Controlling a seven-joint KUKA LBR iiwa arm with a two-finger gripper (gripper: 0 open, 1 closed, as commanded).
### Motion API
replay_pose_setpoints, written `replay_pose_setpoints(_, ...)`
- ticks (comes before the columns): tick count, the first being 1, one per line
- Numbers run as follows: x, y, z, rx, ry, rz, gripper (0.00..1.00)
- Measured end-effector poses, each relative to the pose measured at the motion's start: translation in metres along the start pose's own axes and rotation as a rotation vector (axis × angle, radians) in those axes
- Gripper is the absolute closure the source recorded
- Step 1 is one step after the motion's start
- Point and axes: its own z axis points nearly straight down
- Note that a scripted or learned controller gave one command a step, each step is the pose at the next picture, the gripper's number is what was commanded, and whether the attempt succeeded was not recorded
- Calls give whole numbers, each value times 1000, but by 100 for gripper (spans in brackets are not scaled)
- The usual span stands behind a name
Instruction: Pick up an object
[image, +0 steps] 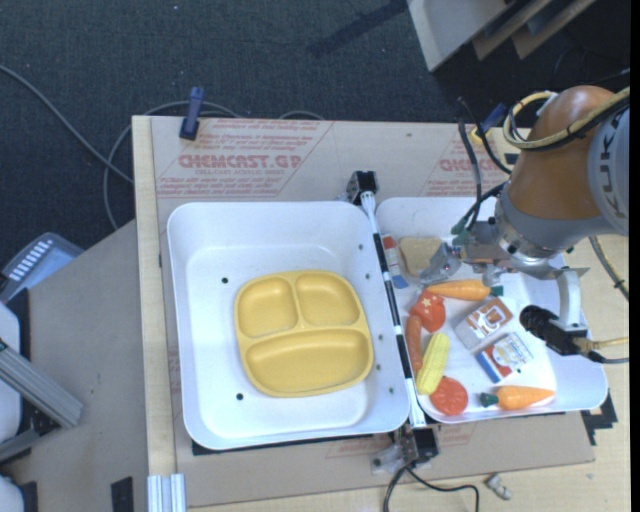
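Two bins (200, 330) lie below me: the left one keeps a yellow tray (300, 332) at its centre, while my gripper (455, 262) hovers at the right bin's twelve o'clock, near a carrot (458, 291) just beneath, seemingly my target, jaw state impossible to tell.

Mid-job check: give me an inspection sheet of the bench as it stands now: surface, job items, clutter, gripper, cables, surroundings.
Surface: bench board with red print bears two white bins side by side.
Job's things: right bin holds two carrots, corn cob, two tomatoes, two small cartons.
Clutter: left bin holds a yellow divided tray; blue clip at the board's far edge.
Grippers: gripper low over the right bin's far end, near the upper carrot; jaws' state cannot be judged.
Cables: black cable along the arm; grey cable on the floor.
Surroundings: dark carpet.
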Motion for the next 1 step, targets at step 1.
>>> replay_pose_setpoints(1,25,-22,0,1,1,-1,0)
